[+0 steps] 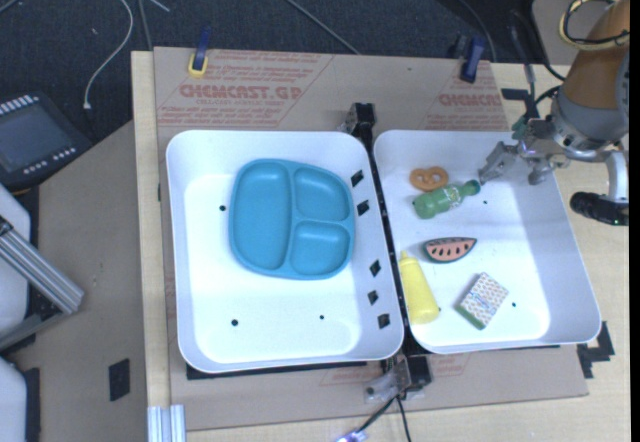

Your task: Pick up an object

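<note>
The approach is judged under way: the gripper [497,162], spread and holding nothing, is poised just beside the green bottle [445,198]; lowering and closing are called for next.

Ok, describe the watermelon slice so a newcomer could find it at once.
Look in the right bin, the one without the blue plate. Near its middle, below the green bottle and above the yellow bottle, lies the watermelon slice. It alone is a red half-moon with dark seeds.
</note>
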You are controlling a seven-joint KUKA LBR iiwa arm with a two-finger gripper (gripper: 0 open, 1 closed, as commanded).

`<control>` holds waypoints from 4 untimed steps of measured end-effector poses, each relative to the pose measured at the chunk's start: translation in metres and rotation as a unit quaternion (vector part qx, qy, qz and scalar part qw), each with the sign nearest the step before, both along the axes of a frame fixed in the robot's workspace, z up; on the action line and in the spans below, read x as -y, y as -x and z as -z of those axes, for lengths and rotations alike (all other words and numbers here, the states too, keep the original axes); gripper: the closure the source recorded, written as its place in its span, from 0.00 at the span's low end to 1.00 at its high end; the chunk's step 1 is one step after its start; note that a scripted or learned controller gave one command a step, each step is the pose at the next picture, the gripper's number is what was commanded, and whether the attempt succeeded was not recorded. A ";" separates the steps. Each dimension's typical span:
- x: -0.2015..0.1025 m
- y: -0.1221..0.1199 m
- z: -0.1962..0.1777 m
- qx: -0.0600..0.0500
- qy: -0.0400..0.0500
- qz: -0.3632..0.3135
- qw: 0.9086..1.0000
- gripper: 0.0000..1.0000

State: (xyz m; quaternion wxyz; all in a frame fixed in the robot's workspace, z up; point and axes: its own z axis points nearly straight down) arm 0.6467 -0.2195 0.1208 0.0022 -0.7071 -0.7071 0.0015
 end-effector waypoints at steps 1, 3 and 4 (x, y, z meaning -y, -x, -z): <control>-0.002 -0.006 0.028 0.008 -0.002 -0.001 1.000 0.00; -0.003 -0.004 -0.047 0.006 0.001 -0.001 1.000 1.00; -0.002 -0.006 -0.091 0.006 0.002 -0.001 1.000 1.00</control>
